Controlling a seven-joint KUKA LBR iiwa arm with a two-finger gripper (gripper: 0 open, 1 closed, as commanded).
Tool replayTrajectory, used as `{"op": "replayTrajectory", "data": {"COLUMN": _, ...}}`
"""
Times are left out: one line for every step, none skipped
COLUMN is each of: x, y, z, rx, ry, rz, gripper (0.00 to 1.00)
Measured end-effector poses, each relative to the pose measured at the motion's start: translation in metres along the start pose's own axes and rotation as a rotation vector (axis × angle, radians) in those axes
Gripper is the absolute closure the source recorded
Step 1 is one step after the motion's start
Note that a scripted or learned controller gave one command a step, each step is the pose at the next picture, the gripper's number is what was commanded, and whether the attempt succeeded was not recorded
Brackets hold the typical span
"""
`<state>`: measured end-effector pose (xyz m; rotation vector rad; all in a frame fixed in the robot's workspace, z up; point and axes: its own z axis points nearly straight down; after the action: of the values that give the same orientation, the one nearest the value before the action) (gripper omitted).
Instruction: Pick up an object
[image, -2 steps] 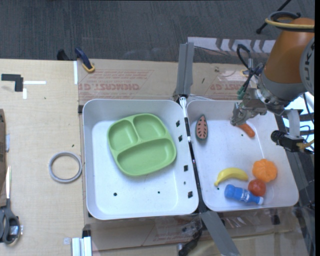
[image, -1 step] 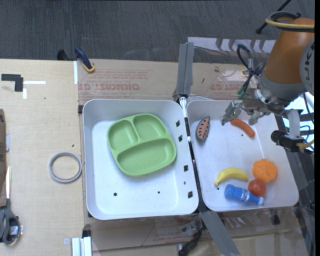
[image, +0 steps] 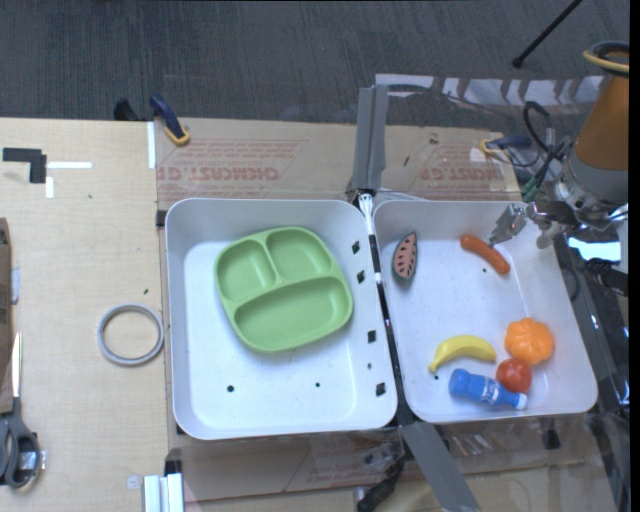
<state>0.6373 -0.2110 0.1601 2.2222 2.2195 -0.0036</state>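
Camera view:
- Arm (image: 608, 120): grey w/ orange band, upper right of frame, reaching in from the right edge.
- Gripper (image: 512, 222): upper right, over the far right part of the right bin, just beside the sausage's upper end. Claw state: cannot tell, tip too small and blurred. Nothing seen held in it.
- Right bin (image: 420, 400): white, shallow, right-centre of frame; holds six items.
- Sausage (image: 485, 254): orange-red, lying at a slant, upper part of right bin, just below-left of the gripper.
- Watermelon slice (image: 404, 257): red w/ dark rind, upper left of right bin, near the divider.
- Banana (image: 464, 351): yellow, lower middle of right bin.
- Orange (image: 529, 340): lower right of right bin, right of the banana.
- Tomato (image: 514, 375): small, red, just below the orange, touching it.
- Blue bottle (image: 484, 388): lying on its side w/ white label, bottom of right bin, under the banana, beside the tomato.
- Left bin (image: 195, 400): white, centre of frame.
- Green plate (image: 285, 288): three compartments, tilted, upper middle of left bin.
- Tape roll (image: 130, 333): pale ring on the bench, left of frame.
- Scissors (image: 18, 445): lower left edge, partly cut off.
- Blue clamp (image: 170, 120): upper left, on the cardboard edge.
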Motion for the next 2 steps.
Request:
{"op": "replayTrajectory", "data": {"x": 0.0038, "y": 0.0220, "z": 0.0693, "rx": 0.003, "ry": 0.006, "rz": -0.008, "gripper": 0.00}}
{"op": "replayTrajectory", "data": {"x": 0.0025, "y": 0.0222, "z": 0.0594, "rx": 0.002, "ry": 0.002, "rz": -0.010, "gripper": 1.00}}
